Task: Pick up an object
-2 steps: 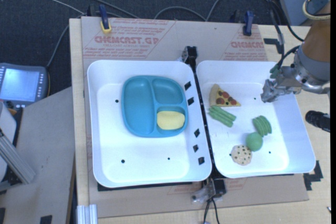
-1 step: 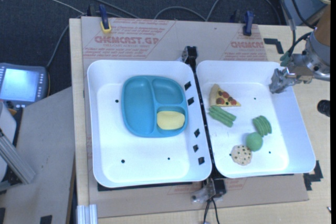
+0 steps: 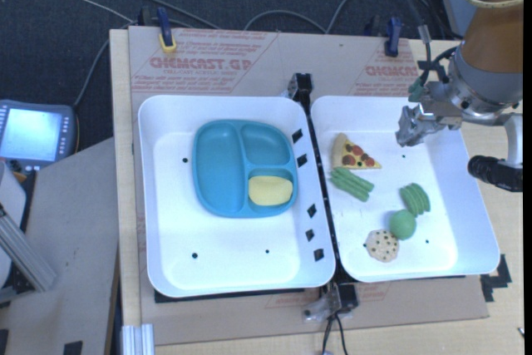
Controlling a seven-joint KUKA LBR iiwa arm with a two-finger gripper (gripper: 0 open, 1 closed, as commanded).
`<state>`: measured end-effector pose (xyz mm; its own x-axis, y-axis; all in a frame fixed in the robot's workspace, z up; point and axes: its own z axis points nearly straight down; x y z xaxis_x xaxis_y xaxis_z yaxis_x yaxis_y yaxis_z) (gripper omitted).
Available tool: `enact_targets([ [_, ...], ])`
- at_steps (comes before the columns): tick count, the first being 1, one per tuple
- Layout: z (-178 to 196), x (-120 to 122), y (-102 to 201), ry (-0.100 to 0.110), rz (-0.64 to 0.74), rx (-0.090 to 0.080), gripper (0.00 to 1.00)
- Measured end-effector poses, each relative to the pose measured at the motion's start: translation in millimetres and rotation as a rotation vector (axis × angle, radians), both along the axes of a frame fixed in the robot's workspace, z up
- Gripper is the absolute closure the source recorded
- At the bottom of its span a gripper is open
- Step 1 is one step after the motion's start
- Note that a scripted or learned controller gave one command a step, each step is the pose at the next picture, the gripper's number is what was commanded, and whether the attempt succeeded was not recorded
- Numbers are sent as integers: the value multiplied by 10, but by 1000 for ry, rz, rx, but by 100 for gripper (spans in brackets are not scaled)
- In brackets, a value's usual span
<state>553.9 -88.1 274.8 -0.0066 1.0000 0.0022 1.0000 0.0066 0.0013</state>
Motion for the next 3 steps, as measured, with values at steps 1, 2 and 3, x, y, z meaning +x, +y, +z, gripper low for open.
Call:
enact_targets([
  [1, -175, -64, 561, 5, 0, 1, 100],
  [2, -171, -88, 1067, 4, 0, 1, 100],
  [3, -195, -67, 1638, 2, 0, 0, 100],
])
